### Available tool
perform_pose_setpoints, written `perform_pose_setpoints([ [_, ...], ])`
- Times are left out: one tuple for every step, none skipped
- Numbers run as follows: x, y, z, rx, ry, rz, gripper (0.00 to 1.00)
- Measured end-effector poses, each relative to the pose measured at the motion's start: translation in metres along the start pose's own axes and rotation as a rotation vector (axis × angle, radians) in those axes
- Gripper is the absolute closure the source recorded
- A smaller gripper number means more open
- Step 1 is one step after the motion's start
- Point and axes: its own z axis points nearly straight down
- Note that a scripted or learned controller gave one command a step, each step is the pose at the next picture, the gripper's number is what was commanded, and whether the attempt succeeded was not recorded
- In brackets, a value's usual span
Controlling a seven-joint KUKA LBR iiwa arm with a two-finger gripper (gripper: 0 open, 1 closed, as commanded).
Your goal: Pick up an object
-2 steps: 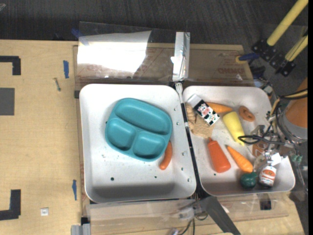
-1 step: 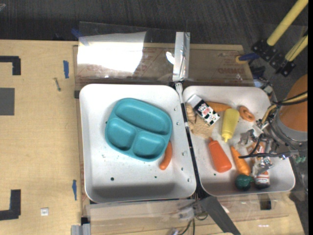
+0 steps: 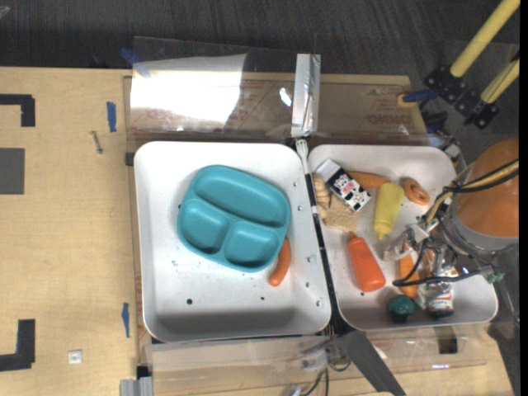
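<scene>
I've got the gripper low at the right bin's near right corner — clutter crowds there. Finger state — I cannot tell.

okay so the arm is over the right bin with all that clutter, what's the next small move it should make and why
Probably a short lift straight up, to check the grab. The hand sits low at the right bin's near right corner, among a green ball, a small can and an orange bottle. Wires hide its tips, so I cannot tell whether it holds anything.
</scene>
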Motion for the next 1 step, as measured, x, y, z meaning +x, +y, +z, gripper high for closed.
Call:
perform_pose_setpoints([
  [-0.0938,-0.0424,-0.0006,0.002,-0.003,-0.060,0.00],
])
